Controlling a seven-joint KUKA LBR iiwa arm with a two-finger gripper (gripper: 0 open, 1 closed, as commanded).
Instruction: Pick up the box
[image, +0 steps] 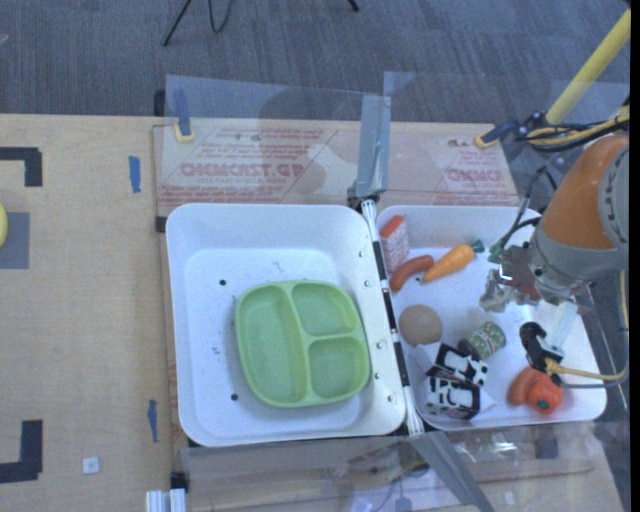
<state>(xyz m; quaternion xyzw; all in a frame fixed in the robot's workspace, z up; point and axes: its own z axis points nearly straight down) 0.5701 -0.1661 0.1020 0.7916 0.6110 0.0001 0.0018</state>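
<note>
One small box (395, 240) stands in the right bin's (590, 405) far-left corner. I cannot tell the end effector's (510, 290) state; crowding carrot (450, 261) and sausage (411, 271) risk a mistaken grasp.

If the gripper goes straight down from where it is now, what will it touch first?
Probably the small can, which lies just below the gripper in the right bin. Depth is unclear from above, so it may meet the bare bin floor beside it instead. The box is well away, at the bin's far-left corner.
</note>
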